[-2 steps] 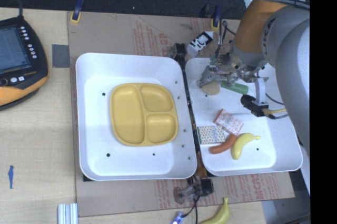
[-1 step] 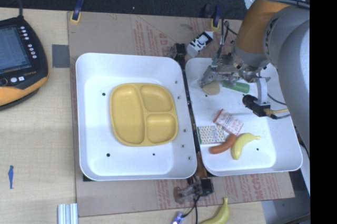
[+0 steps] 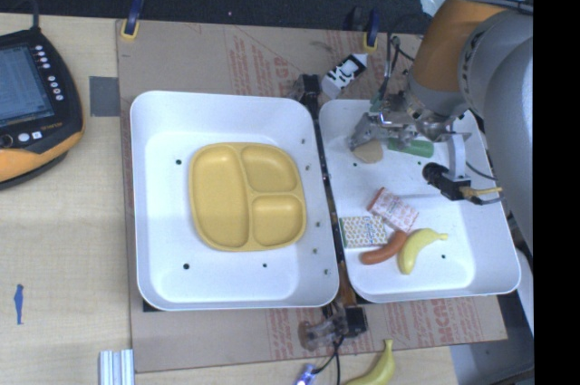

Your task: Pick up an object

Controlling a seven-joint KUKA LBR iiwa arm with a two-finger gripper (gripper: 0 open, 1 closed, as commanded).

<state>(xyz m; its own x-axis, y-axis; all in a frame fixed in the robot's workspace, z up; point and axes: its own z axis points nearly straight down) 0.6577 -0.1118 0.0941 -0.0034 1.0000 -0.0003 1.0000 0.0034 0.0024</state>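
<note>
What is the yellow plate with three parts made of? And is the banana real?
The yellow plate looks like smooth matte plastic: one even colour, moulded rounded dividers. The banana in the right bin looks like a plastic toy, evenly bright yellow with no spots, though the picture cannot settle it.

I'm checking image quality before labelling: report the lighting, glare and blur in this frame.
Camera view: even overhead light; the left bin is bright, near washed out at its rim, with a soft shadow inside its left wall; the yellow divided plate is sharp; the pincer in the right bin is small and slightly soft; the dark background at the top shows little detail.
</note>
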